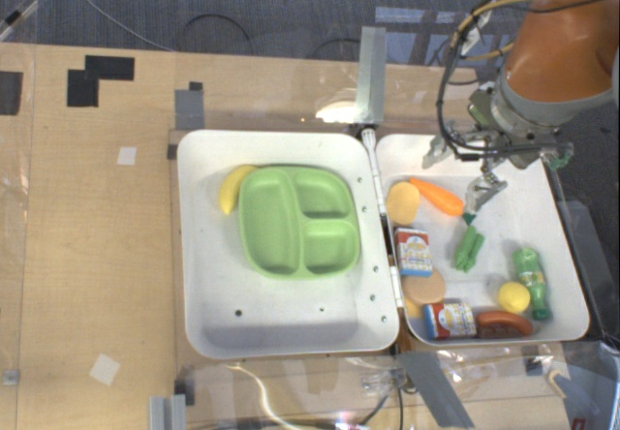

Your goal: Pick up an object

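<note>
My gripper (457, 174) hangs over the back of the right bin (567, 254), its two metal fingers (482, 192) spread open with nothing between them. An orange carrot (438, 196) lies just below and to the left of it, beside a round yellow-orange fruit (402, 200). A small green piece (469, 249) lies a little in front of the right finger. Further forward are a red-and-white carton (415, 252), a tan disc (424, 286), a can (449, 319), a red-brown sausage (504, 323), a yellow lemon (513, 297) and a green bottle (529, 281).
The left bin (203, 302) holds a green divided plate (295, 222) with a yellow banana (231, 188) at its back left edge. A ridge (380, 225) separates the two bins. The orange and grey arm (562, 50) fills the upper right.
</note>
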